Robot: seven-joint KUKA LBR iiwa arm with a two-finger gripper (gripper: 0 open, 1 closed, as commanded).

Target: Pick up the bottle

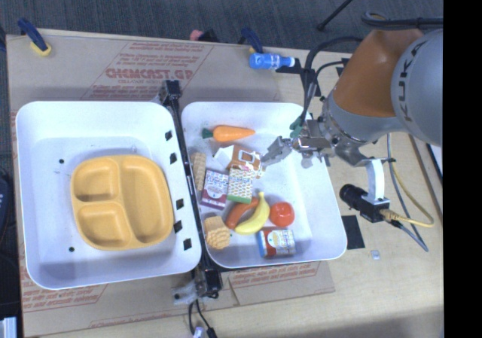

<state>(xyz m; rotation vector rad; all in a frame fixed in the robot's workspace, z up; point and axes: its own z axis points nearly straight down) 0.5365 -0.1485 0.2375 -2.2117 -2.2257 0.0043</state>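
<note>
The right bin [320,178] holds a pile of toy food. A reddish-brown elongated item [236,213] lies against a yellow banana [257,217]; it may be the bottle, but I cannot tell. My gripper [274,150] hangs low over the bin's upper middle, its tip just right of a brown packet [246,156]. Nothing shows in its grasp. The grey arm with its orange band [376,77] reaches in from the right.
In the same bin are a carrot [233,133], small boxes [215,186], a tomato [282,214], a can [277,242] and a waffle [218,237]. The left bin [38,141] holds a yellow divided tray [120,201]. Blue clamps [265,62] sit along the bench's far edge.
</note>
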